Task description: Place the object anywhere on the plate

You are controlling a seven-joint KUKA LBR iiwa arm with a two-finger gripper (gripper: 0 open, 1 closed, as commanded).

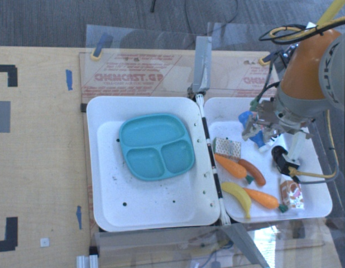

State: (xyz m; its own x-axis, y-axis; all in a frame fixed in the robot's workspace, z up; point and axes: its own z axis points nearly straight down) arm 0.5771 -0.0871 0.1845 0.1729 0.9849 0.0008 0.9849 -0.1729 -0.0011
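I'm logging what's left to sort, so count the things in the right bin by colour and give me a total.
Orange: 2, carrot, carrot
Yellow: 1, banana
Red-brown: 1, sausage
Blue: 1, blue item
Patterned packets: 2
Total: 7

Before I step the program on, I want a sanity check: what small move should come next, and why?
Probably lower the hand onto something in the right bin, perhaps the carrot. It hangs over that bin, and the blue plate in the left bin bears nothing.
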